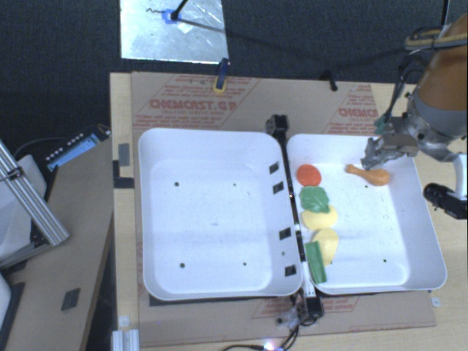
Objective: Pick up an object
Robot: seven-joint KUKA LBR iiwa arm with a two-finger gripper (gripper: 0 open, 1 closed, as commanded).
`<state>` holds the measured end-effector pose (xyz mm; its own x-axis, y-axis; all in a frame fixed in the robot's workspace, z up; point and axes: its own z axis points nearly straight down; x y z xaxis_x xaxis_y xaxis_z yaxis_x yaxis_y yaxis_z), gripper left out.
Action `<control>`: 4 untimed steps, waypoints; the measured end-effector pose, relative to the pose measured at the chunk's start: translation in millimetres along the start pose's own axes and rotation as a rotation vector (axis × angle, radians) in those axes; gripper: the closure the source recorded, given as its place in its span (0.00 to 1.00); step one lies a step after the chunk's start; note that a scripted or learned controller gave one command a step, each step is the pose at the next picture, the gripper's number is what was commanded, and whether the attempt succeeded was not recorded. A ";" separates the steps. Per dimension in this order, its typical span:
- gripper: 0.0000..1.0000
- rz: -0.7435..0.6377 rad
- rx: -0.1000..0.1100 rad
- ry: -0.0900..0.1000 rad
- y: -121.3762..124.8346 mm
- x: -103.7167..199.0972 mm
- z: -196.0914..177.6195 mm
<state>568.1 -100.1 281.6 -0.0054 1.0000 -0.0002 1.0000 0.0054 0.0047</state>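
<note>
In the right bin (409, 269), an orange drumstick-shaped toy (369, 174) lies near the far edge. My gripper (375, 159) hangs just above its far end, close to it. Along the bin's left wall runs a row of toys: a red round piece (308, 175), a green leafy piece (314, 197), a yellow piece (320, 219), a second yellow piece (328, 244) and a green stick (315, 262).
The left bin (212, 210) sits beside the right one, with black clips (282, 210) along the shared divider. A silver sheet (173, 19) lies behind the bench. A black fixture (446, 199) juts in at the right bin's right rim.
</note>
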 end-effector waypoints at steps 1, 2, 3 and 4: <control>1.00 -0.003 -0.018 -0.001 -15.2 50.8 -225.9; 1.00 -0.004 0.014 0.002 -65.0 103.9 -121.6; 1.00 -0.003 -0.014 0.003 -80.0 131.3 -262.2; 1.00 0.009 0.017 -0.001 -82.1 67.1 -30.5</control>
<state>485.4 -33.4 311.8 0.0037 1.0000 -0.0015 0.9999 -0.0037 -0.0125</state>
